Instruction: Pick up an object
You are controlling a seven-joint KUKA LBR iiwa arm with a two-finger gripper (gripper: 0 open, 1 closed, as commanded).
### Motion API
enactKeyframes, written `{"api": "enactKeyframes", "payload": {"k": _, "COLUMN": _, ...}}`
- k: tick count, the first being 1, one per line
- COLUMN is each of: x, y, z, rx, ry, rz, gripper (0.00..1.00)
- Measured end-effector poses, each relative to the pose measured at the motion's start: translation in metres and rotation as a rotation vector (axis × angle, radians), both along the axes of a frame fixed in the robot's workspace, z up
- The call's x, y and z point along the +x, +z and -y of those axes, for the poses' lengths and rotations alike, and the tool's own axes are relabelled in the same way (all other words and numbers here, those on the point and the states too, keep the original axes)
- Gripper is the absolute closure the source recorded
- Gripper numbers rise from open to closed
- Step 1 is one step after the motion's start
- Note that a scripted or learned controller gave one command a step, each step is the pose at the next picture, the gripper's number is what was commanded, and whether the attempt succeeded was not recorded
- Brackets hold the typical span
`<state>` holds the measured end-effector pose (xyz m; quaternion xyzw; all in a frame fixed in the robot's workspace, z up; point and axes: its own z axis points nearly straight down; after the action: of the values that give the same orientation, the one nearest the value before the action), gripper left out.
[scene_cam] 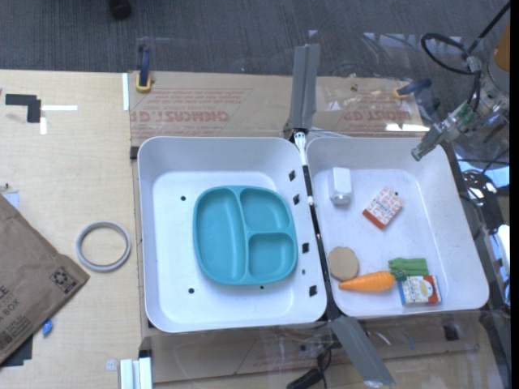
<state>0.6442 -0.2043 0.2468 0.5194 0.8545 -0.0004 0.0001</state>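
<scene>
In the right bin (454,217) lie a white block (341,185), an orange-and-white packet (383,208), a round tan disc (343,262), a toy carrot (369,281), a green piece (408,265) and a small printed box (419,290). My gripper (427,146) hangs above that bin's far right corner, apart from all of them, with nothing seen in it. The nearest item is the packet, below and to its left. A teal divided plate (245,234) lies in the left bin (158,241).
A grey post (305,87) rises at the back between the bins. Cables (454,51) loop near the arm at the upper right. On the wooden bench to the left lie a tape ring (103,245) and a cardboard box (24,286).
</scene>
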Motion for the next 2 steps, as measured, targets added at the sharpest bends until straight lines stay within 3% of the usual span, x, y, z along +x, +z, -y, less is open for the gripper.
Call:
{"api": "enactKeyframes", "payload": {"k": 1, "x": -0.017, "y": -0.149, "z": -0.024, "rx": -0.002, "ry": 0.063, "rz": 0.010, "gripper": 0.00}}
{"api": "enactKeyframes", "payload": {"k": 2, "x": -0.022, "y": -0.149, "z": -0.013, "rx": 0.000, "ry": 0.068, "rz": 0.010, "gripper": 0.00}}
